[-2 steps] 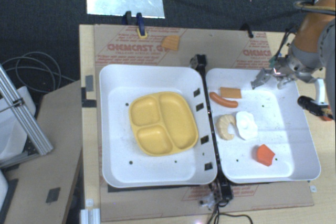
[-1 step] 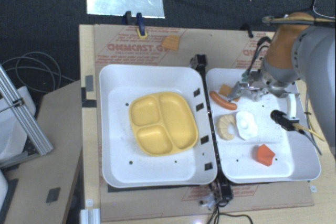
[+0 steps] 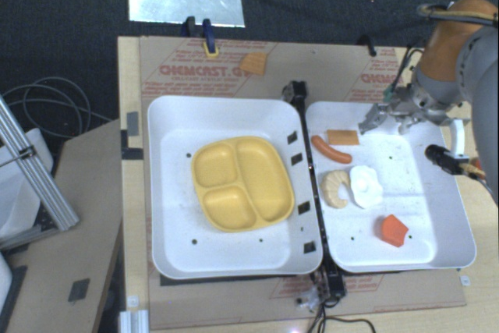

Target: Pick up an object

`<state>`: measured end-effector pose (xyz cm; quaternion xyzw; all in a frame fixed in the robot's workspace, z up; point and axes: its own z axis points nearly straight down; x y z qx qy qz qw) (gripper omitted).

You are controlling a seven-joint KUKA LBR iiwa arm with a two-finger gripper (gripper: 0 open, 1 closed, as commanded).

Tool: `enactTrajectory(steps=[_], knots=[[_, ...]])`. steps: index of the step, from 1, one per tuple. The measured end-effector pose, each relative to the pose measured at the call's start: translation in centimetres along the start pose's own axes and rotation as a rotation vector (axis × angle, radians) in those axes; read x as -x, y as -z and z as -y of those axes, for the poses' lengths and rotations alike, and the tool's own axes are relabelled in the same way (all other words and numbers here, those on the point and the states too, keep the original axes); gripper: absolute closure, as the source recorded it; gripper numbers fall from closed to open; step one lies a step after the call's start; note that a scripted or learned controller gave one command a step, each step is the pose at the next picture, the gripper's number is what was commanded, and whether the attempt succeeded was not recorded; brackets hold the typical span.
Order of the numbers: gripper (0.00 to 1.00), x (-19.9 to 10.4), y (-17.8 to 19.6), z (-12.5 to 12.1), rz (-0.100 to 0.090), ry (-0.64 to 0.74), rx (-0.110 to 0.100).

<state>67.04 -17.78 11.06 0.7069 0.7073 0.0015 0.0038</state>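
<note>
My gripper [image 3: 386, 123] hovers over the far edge of the right bin [image 3: 437, 249], open, with nothing between its fingers. Just left of and below it lies a flat orange cracker [image 3: 342, 138], and beside that a red sausage [image 3: 331, 150]. Nearer the middle of the bin a beige croissant [image 3: 336, 188] touches a white lump [image 3: 364, 185]. An orange-red block [image 3: 394, 230] sits toward the bin's near side, apart from the rest.
The left bin [image 3: 168, 246] holds a yellow divided plate [image 3: 242, 183]. A black hinge strip [image 3: 306, 168] runs between the two bins. A small tan piece [image 3: 253, 63] lies on the cardboard behind the bins.
</note>
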Motion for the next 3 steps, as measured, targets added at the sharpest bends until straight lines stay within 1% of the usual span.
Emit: enactTrajectory(steps=[1,2,3], knots=[[0.0,-0.2,-0.2,0.1,-0.002,0.003,-0.003],[0.0,-6.3,-2.7,7.0,-0.008,0.003,-0.014],[0.0,-2.6,0.3,3.7,-0.001,0.0,-0.001]])
